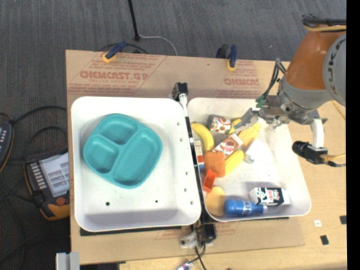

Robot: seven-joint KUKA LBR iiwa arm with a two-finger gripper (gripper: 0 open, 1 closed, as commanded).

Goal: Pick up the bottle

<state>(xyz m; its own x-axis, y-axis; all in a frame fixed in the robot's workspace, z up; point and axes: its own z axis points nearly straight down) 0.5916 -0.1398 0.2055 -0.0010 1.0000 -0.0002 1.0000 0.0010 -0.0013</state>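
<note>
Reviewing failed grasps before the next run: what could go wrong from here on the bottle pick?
1. The blue plastic bottle lies on its side against the right white bin's front wall, leaving little finger room.
2. A round orange fruit and a black-and-white milk carton crowd it, so a wrong grab is likely.
3. The gripper hovers over the yellow banana pile at the far end, and may snag it.

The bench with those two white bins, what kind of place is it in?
Probably a robotics lab or test cell: a grey-and-orange robot arm reaches over bins clamped to a cardboard-covered bench, toy food such as a plastic banana fills one, and cables run across grey carpet.
</note>
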